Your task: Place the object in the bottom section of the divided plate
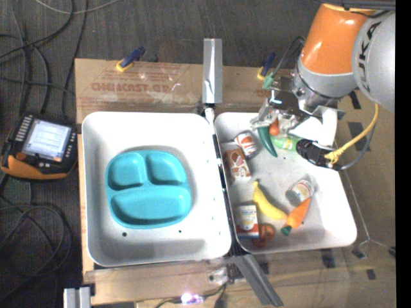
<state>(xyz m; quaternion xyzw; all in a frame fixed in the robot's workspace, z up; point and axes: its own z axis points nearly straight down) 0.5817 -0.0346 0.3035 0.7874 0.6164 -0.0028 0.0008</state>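
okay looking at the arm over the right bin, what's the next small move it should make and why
Probably lower the claw a little onto the green pepper beneath it and close. The claw sits at the right bin's top edge with no item clearly between its fingers, while the blue divided plate in the left bin has nothing in its bottom section.

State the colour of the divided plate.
Turquoise blue: the divided plate in the left bin, in the camera view.

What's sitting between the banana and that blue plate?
In the camera view, between the banana and the blue plate: a small jar and both bins' adjoining rims.
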